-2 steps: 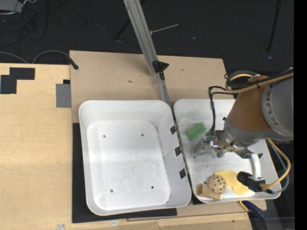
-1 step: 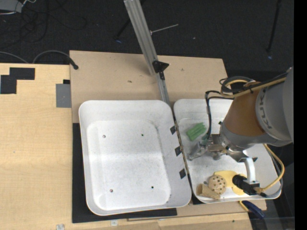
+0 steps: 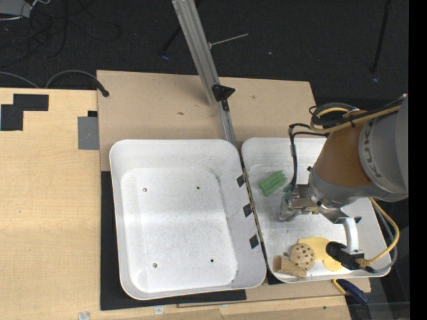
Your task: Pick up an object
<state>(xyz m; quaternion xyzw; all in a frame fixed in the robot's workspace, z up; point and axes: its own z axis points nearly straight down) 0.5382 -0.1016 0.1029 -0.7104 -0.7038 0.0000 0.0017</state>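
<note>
A: Camera view, right-hand bin (image 3: 263, 153): a green block (image 3: 272, 182) lies in the middle right of the frame, tilted. Lower down sit a round tan piece with holes (image 3: 301, 255) and a yellow piece (image 3: 329, 255).

B: And the gripper (image 3: 291, 209)?

A: Just below and right of the green block, apart from it. How it stands, I cannot tell. The left bin (image 3: 180, 212) is beside it.
</note>
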